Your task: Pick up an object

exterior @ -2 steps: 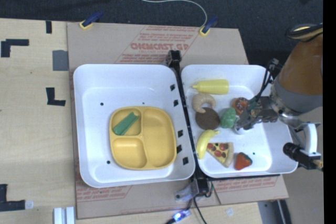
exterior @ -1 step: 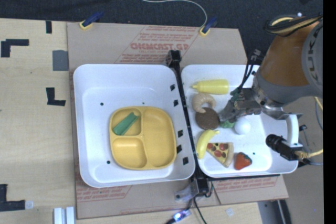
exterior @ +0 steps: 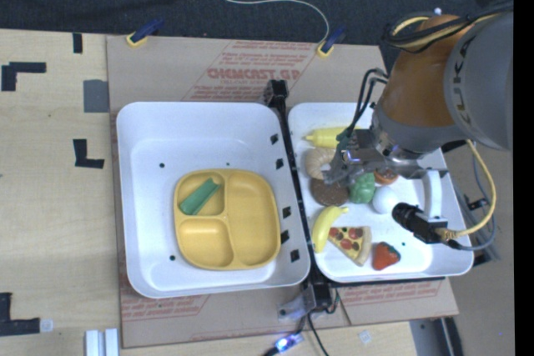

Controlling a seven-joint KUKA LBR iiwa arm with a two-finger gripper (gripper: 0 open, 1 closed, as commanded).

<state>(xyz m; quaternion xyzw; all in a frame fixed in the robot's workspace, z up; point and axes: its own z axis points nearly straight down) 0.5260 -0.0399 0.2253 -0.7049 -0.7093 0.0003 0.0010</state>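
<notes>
The right bin [exterior: 417,267] holds toy food: a pizza slice [exterior: 350,243], a strawberry [exterior: 385,256], a banana [exterior: 326,223], a brown round cookie [exterior: 329,191], a tan bun [exterior: 316,162], a yellow corn cob [exterior: 325,136], a green broccoli piece [exterior: 363,188] and a white ball [exterior: 381,200]. My gripper [exterior: 349,164] reaches down into this bin's middle, just above the cookie and beside the broccoli. The wrist hides part of the objects under it.
The left bin [exterior: 150,129] holds a yellow divided plate [exterior: 238,225] with a green piece [exterior: 198,198] in its upper-left compartment. A black divider [exterior: 288,171] runs between the bins. The grey and orange arm [exterior: 434,87] covers the right bin's far right side.
</notes>
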